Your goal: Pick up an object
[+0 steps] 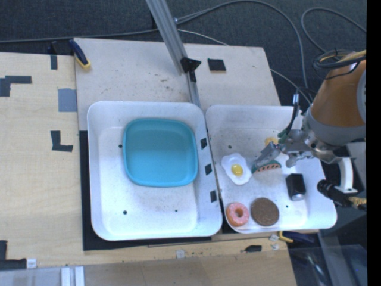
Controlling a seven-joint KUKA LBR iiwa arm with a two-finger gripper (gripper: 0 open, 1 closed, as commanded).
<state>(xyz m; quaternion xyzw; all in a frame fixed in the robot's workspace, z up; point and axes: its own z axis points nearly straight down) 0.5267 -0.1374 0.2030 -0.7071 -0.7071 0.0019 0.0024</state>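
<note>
Even, fairly bright overhead light, soft shadows, mild glare on the white bins point(101, 177), slightly soft focus throughout.

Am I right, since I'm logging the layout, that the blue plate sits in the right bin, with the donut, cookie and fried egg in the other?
Not quite. The camera view shows the blue plate in the left bin; the donut, cookie and fried egg lie in the right bin.

The gripper point(266, 158) covers part of a small red-and-green item point(271, 167) just below its tips, too small to identify. The arm point(336, 103) runs off the right edge.
</note>
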